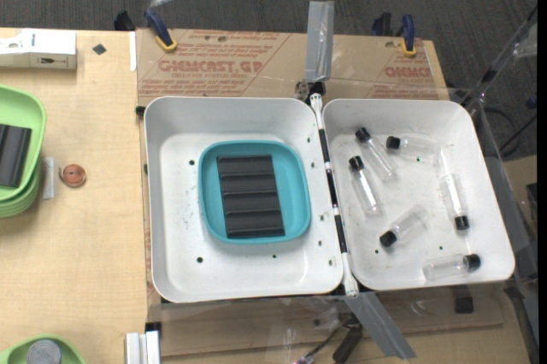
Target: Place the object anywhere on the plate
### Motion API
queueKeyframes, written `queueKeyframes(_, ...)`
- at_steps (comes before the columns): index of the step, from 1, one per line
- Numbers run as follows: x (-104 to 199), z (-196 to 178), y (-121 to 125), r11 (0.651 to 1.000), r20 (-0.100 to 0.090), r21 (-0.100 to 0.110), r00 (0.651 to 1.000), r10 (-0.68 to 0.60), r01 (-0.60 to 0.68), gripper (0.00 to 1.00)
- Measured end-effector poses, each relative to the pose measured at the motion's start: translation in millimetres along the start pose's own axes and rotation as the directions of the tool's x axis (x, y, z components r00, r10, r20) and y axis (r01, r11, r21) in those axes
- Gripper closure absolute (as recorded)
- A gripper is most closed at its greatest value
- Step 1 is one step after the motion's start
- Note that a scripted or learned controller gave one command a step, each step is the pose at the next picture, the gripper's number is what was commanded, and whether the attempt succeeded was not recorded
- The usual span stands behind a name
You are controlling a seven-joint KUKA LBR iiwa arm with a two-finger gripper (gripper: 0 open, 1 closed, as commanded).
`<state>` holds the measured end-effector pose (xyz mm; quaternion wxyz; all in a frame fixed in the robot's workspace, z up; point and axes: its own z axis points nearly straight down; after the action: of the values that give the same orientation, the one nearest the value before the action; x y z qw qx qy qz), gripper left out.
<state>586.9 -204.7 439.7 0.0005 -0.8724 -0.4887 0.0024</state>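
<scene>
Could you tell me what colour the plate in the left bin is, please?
Teal, with a dark ribbed insert; the camera view shows the plate plainly.

Arm's colours, casing shape, cables, screws, markings, all impossible to tell here

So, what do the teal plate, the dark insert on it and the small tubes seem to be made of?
The teal plate looks like smooth moulded plastic, judging by its soft sheen. The dark insert appears matte and ribbed, perhaps rubber or foam. The small tubes look like clear plastic or glass with black caps.

Arm + gripper: pose & state can't be told from this cam view.
</scene>
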Motion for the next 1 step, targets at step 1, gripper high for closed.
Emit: queueKeyframes(1,0.0,0.0,0.0,1.000,0.000,0.000,1.000,0.000,0.000,0.00)
